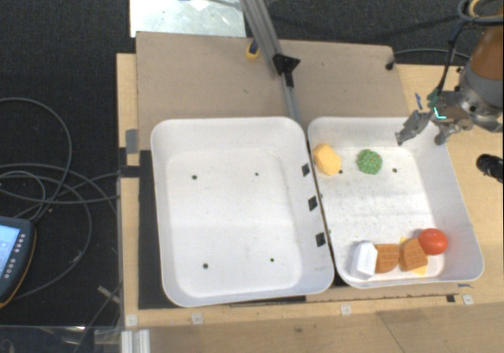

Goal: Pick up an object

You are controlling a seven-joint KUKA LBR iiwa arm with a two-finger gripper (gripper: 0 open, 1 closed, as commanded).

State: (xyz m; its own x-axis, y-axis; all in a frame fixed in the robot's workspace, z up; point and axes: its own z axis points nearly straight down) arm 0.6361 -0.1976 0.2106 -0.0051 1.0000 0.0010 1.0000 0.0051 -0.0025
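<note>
1. Nearest the camera, along the front wall of the right bin [465, 261], a row of small things lies packed together: a white block [363, 258] at the left, then two orange-brown waffle-like pieces [387, 258] and [413, 254], then a red ball [432, 241] at the right end, touching the second piece.
2. The left bin [228, 209] sits just beside the right one, their inner rims meeting along a line of black clips.
3. Farther back in the right bin, near its rear left corner, a yellow lump [327, 159] lies close to the shared rim, and a green knobbly ball [368, 161] rests just to its right, apart from it.
4. The claw [427, 132] hangs over the rear right corner of the right bin, its two fingers spread wide with nothing between them, well away from the front row and to the right of the green ball.
5. Beyond the bins, the brown counter [205, 76] stretches back, with a grey pole [260, 16] slanting across it.
</note>
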